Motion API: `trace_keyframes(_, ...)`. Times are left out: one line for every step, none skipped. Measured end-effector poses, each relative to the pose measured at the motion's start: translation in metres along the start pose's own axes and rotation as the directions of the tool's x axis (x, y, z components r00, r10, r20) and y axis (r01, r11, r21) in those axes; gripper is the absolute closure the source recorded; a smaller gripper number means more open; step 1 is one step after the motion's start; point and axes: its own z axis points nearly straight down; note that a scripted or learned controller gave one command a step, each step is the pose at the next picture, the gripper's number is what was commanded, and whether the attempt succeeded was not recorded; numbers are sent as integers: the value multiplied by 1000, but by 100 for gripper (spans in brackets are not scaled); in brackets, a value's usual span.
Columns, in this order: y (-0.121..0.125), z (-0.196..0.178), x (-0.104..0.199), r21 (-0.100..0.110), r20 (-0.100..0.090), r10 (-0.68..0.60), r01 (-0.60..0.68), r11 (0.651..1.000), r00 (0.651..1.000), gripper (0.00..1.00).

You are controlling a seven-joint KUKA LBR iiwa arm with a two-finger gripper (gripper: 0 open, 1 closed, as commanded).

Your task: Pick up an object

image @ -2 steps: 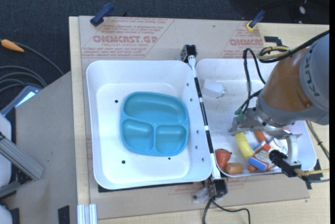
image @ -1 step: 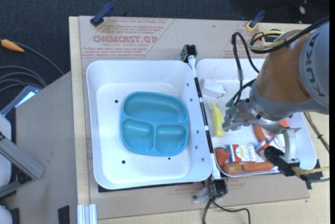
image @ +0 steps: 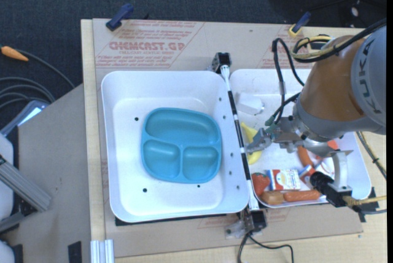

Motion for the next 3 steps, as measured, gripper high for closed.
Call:
trace_keyframes(3,100,-65,0,0,1,-1,1000,1000,0)
trace_keyframes(3,90,-65,-1,1,3,-3,1000,1000,100)
trace_keyframes(-6,-3,-23,0,0,0,0,1000,1000,100)
